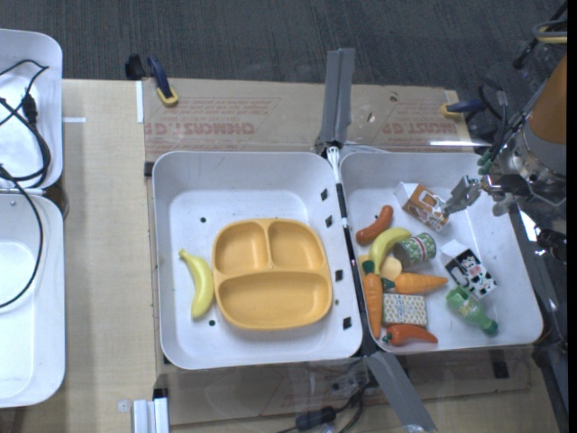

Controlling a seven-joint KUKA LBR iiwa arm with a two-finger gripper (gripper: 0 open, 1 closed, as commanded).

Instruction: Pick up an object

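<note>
Two shallow white bins sat side by side on a wooden bench, seen from above at a slant. The left bin (171, 242) held a yellow-orange divided plate (270, 273) with three compartments, and a yellow banana (198, 282) lay just beside the plate's left edge. The right bin (518, 327) held a cluster of small toy foods: a small orange and white carton (425, 205) near the upper middle, a reddish sausage (375, 225), a second banana (386, 244), a green-labelled can (416, 247), two orange carrots (420, 283), a speckled square packet (404, 309), a red pepper (411, 335), a black and white cow-patterned box (471, 273) and a green bottle (471, 311). The grey arm reached in from the right, and its gripper (464, 193) hung over the right bin's upper right area, just to the right of the carton. How far apart it stood could not be made out, and nothing was visibly held in it.
</note>
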